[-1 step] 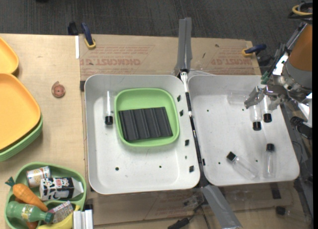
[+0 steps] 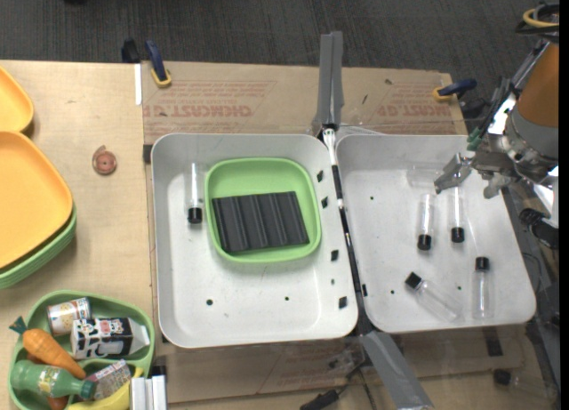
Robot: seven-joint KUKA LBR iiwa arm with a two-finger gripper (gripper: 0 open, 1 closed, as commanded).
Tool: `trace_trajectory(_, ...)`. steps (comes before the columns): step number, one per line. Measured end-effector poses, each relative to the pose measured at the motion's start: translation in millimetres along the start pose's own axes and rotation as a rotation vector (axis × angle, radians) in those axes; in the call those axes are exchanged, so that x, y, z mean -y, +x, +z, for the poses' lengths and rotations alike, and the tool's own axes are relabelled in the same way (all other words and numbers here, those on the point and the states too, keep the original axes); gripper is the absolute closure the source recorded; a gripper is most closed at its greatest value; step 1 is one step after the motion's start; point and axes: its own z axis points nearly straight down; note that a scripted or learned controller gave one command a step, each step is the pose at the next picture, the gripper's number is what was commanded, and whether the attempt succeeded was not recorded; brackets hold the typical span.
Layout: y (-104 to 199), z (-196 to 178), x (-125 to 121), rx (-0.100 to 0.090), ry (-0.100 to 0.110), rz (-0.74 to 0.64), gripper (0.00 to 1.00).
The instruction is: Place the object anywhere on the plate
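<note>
1. Near left corner: green bowl (image 2: pixel 142 333) of toy food, with a carrot (image 2: pixel 49 352), a green bottle (image 2: pixel 49 380) and small cans.
2. Right bin (image 2: pixel 524 288), near part: one capped tube (image 2: pixel 429 293) lying at a slant, black cap toward the left; another tube (image 2: pixel 481 285) just right of it, roughly upright in view, cap at the far end.
3. Right bin, middle: two tubes side by side, left one (image 2: pixel 425 221) and right one (image 2: pixel 457 217), caps at their near ends, apart from each other.
4. Left bin (image 2: pixel 173 310): green plate (image 2: pixel 218 181) sits in the middle-far part, with a dark ribbed block (image 2: pixel 262 221) lying on it.
5. One more tube (image 2: pixel 194 192) lies in the left bin just left of the plate, not on it, cap at the near end.
6. Gripper (image 2: pixel 473 180) hovers over the far right part of the right bin, fingers spread apart, nothing between them. It is above the two middle tubes, not touching.
7. Left edge: stacked orange plates (image 2: pixel 31 204) on the wooden bench.
8. Far: cardboard (image 2: pixel 231 101) under the bins, clamps at its far corners.
</note>
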Motion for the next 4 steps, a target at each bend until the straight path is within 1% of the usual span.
trace_trajectory(1,64,-11,-9,0.000,0.000,0.167,0.00)
trace_trajectory(2,126,-2,7,0.000,0.002,0.230,0.00)
trace_trajectory(3,183,2,26,0.002,0.004,0.440,0.00)
trace_trajectory(4,196,7,37,0.002,0.005,0.459,0.00)
